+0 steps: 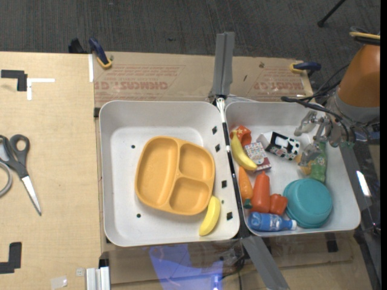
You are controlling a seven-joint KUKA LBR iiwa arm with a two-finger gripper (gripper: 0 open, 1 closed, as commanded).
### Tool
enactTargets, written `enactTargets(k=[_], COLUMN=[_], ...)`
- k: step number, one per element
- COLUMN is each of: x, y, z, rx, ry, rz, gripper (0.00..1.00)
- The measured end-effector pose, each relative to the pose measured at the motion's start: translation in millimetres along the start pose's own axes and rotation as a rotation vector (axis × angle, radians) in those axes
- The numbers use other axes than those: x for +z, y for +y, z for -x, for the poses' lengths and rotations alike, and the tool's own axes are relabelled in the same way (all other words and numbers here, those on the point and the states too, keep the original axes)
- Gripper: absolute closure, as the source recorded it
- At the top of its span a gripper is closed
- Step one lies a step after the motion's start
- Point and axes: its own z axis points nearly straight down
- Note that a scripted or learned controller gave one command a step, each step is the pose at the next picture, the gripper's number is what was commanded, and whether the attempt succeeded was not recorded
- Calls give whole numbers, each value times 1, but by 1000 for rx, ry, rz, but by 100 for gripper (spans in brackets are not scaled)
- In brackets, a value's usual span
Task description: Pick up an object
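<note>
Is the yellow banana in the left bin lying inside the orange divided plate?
No, that banana lies on the left bin's floor beside the orange divided plate's lower right edge.

Gripper (315,128) hovers over right bin (349,222) — toys crowded there; left bin (109,180) holds orange tray (175,175).
</note>
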Motion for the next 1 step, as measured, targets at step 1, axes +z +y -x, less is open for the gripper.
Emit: enactTargets(k=[1], x=[7], y=[67], z=[-19], rx=[168], ry=[5], rz=[1], gripper=[0])
